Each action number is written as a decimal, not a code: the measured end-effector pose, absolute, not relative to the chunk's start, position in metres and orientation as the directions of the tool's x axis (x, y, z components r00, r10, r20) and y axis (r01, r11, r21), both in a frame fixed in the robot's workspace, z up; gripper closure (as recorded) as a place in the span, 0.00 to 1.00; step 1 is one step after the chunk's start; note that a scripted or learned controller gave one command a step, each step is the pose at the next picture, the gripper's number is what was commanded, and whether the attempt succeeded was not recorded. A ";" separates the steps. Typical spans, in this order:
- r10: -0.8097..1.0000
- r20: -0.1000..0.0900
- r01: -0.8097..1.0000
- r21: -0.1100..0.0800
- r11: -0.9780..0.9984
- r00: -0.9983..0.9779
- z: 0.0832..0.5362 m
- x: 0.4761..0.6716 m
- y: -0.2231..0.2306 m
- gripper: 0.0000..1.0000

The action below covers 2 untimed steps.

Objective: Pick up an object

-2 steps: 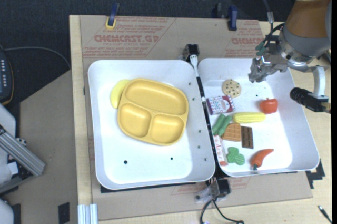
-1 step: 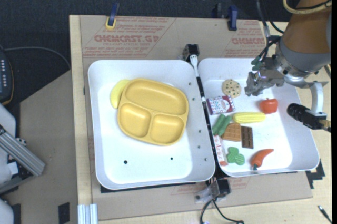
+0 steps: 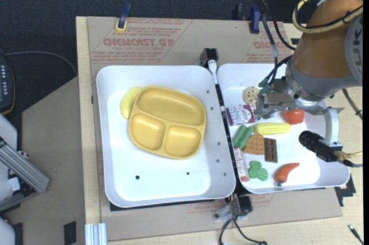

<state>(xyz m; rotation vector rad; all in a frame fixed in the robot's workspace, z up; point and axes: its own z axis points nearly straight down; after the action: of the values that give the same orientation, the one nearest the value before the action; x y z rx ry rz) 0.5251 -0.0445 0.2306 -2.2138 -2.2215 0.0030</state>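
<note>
The table (image 3: 173, 42) is topped with brown printed board and carries both bins. The grey arm (image 3: 326, 42), with its broad orange band, comes in from the right and hangs over the upper part of the right bin (image 3: 314, 179).

The left bin (image 3: 115, 140) holds a yellow divided plate (image 3: 167, 121) with three compartments, lying near the bin's middle. A yellow, banana-like piece (image 3: 128, 101) pokes out from under the plate's upper left edge.

The claw (image 3: 270, 101) sits low over the right bin, between a chocolate-chip cookie (image 3: 249, 94) to its left and a red tomato (image 3: 294, 116) to its lower right. Whether it is wide or narrow cannot be told from this angle, and nothing can be seen held in it.

The things to pick all lie in the right bin, mostly toward its left half. A yellow corn cob (image 3: 272, 129) lies just below the claw. A pink and purple packet (image 3: 240, 115) rests under the cookie, near the bin's left wall. Below it a green cucumber (image 3: 241, 135) lies at a slant, touching a brown waffle (image 3: 254, 144). A dark chocolate bar (image 3: 270, 150) lies just beside the waffle on its right. Nearer the front edge are a red chili pepper (image 3: 286, 171), a green leafy toy (image 3: 258, 171) and a small red and white piece (image 3: 239, 164) by the left wall.
</note>
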 end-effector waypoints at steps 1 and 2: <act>1.000 0.001 1.000 -0.004 -0.001 0.001 0.223 0.527 -0.058 1.00; 1.000 0.001 1.000 -0.003 0.001 -0.001 0.216 0.522 -0.046 1.00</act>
<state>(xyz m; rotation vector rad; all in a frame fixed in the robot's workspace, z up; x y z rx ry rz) 0.5220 -0.0461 0.2160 -2.2188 -2.2200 0.0022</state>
